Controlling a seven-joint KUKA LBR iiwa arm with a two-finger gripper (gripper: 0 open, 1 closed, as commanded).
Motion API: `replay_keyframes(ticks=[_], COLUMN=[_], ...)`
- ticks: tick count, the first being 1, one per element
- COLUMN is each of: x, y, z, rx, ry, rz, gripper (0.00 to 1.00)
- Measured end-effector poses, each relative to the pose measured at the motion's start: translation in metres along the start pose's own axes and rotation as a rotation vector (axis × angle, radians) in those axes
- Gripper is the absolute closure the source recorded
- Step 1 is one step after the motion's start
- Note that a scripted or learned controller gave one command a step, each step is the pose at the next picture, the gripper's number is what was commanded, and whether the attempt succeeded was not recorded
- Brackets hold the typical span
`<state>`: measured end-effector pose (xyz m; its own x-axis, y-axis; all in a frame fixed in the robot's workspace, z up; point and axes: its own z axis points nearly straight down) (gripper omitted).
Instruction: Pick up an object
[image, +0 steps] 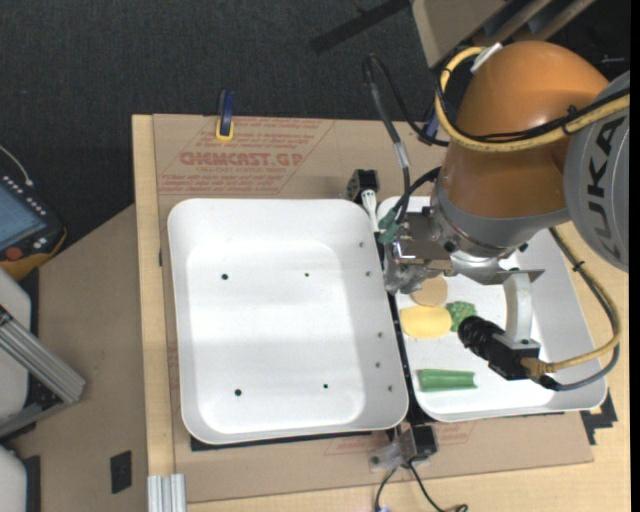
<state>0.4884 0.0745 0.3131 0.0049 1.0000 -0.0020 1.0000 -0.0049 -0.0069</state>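
Observation:
The right bin (560, 300) holds a yellow rounded piece (425, 322), a tan disc (431, 292) just above it, a small green leafy piece (461, 313) beside them, and a flat green piece (446, 379) near the front rim. My gripper (408, 262) hangs low over the right bin's left side, directly above the tan disc. The arm's bulky orange wrist (515, 110) covers most of the bin behind it.
The left bin (275, 320) lies beside the right one, sharing a raised middle rim. A black cable fitting (495, 348) and a yellow-black cable drape across the right bin. Both bins rest on a brown cardboard sheet (245, 150).

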Motion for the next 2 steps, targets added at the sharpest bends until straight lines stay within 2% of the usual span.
replay_keyframes(ticks=[1,2], x=[0.063,-0.011], y=[-0.01,-0.01], z=[-0.054,0.016], rx=[-0.013,0.002], ry=[0.006,-0.001], rz=[-0.013,0.004], gripper=[1.0,1.0])
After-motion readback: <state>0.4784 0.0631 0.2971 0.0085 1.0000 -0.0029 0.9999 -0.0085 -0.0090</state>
